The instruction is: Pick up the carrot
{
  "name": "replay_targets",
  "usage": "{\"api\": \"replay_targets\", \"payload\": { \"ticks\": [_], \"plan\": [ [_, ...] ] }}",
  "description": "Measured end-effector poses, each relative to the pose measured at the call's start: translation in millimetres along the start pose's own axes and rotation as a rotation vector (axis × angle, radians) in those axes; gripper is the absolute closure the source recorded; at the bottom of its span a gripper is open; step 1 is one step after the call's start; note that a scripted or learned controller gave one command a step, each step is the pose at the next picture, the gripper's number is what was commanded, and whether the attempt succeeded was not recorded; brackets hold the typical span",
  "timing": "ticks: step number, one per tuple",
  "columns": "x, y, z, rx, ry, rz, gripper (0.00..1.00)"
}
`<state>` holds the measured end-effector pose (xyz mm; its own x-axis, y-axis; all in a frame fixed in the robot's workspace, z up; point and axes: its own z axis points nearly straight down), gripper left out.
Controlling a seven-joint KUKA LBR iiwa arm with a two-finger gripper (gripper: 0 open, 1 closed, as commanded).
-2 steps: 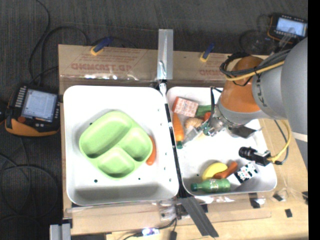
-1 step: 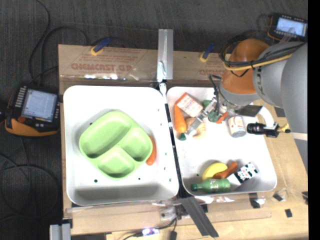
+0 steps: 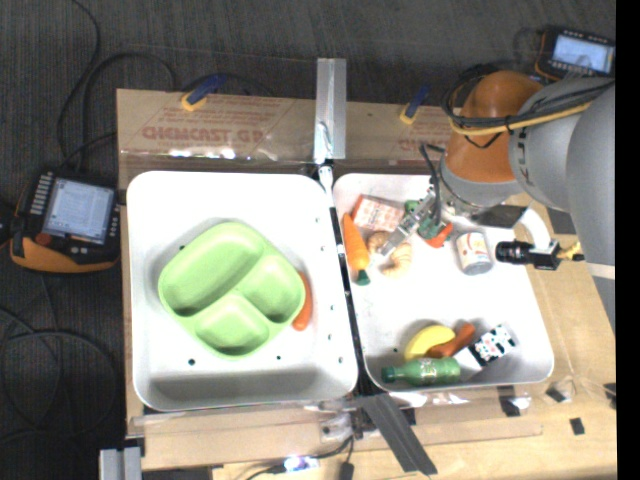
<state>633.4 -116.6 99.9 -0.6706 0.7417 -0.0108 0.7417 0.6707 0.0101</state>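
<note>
**Carrot pick: inventory, right bin crowded, carrot not in hand**

Bench (image 3: pixel 230 133): brown board, two white bins side by side.

Arm (image 3: pixel 560 138): grey, orange band, reaching in from the right over the right bin's upper part.

Left bin (image 3: pixel 150 368): holds green tray (image 3: pixel 230 286), three compartments; orange piece (image 3: pixel 303 303) tucked against the tray's right edge, partly hidden, identity unclear.

Right bin (image 3: pixel 520 308): cluttered.

Carrot (image 3: pixel 355 246): orange, green end pointing down, lying lengthwise against the right bin's left wall, just beside the divider.

Bottle (image 3: pixel 425 372): green, lying flat near the front wall.

Packet (image 3: pixel 378 214): reddish, just right of the carrot's top.

Banana (image 3: pixel 430 341): yellow, touching a small orange-red item beside it.

Can (image 3: pixel 474 252): white, on its side, right of the gripper.

Dice block (image 3: pixel 492 344): black and white, near the banana.

Round pale item (image 3: pixel 398 256): just right of the carrot, under the gripper's reach.

Gripper (image 3: pixel 418 218): low over the packet and a small green piece, near the carrot but not on it; finger spread not readable, nothing seen held.

Risks, as judged: wall blocking one finger on the carrot's left side; packet or pale item pinched instead; carrot rolling or sliding along the wall under a glancing close; orange piece in the left bin mistaken for the target.
</note>
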Motion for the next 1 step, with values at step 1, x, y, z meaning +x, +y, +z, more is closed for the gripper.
{"api": "replay_targets", "payload": {
  "ticks": [1],
  "plan": [
    [-8.5,28.0,-77.0,0.009,0.009,0.026,1.0]
  ]
}}
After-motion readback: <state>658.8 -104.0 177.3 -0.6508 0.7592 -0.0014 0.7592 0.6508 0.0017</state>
